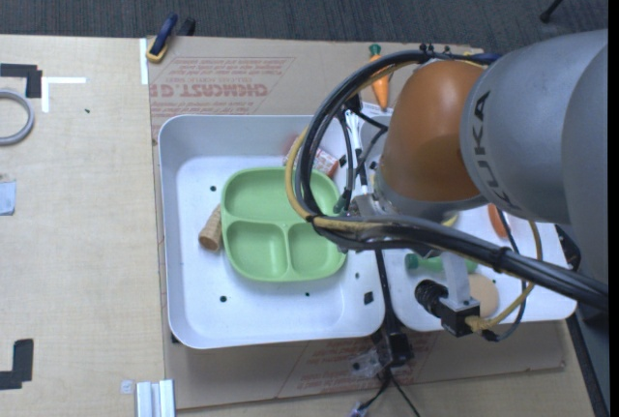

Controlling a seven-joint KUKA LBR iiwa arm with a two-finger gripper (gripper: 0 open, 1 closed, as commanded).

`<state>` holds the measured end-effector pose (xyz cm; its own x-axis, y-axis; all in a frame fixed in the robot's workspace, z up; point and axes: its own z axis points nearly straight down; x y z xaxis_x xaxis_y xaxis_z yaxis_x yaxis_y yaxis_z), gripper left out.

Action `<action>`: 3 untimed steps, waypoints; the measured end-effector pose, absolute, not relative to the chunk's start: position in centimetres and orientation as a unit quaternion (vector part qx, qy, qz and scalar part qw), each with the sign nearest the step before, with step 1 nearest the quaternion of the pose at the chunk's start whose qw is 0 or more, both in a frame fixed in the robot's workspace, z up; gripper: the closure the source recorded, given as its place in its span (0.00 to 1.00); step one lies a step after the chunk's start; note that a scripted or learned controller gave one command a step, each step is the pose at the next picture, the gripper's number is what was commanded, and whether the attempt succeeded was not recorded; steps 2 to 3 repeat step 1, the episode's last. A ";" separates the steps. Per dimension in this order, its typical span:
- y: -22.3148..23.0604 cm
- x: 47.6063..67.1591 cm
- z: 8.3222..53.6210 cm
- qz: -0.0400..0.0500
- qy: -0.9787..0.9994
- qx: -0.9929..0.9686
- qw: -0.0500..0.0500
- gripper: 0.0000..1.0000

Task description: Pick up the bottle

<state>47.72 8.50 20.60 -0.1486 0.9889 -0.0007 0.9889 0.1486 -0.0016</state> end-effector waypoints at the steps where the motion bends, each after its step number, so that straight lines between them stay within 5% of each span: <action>1: 13.5 47.7 22.9 0.001 -0.741 -0.671 0.000 1.00; 3: 13.5 47.7 22.9 0.001 -0.741 -0.671 0.000 1.00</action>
